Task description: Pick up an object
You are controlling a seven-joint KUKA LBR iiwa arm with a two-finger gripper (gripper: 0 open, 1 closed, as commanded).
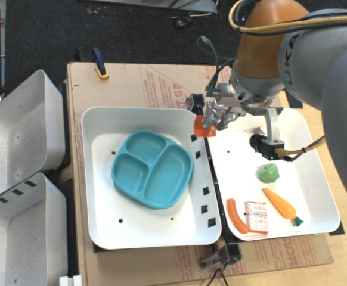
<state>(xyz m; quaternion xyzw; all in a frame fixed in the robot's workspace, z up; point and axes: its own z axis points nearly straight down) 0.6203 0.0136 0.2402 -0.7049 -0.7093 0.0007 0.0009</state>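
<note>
Right bin (307,177), near edge: red pepper-like piece (237,217), small printed packet (257,215), and carrot (281,205), its long axis slanting from upper left to lower right. Beyond these sits a green lump (269,173), clear of the walls. Farthest back, the gripper (212,121) hangs over the divide between the bins. State of jaws: cannot tell. An orange-red bit (204,128) sits at the tip. Judged nearest candidate is the green lump, lying nearer and rightward of the jaws.

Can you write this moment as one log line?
gripper: above bins' shared wall | plate: left bin | carrot: right bin | grasp: unclear
</note>
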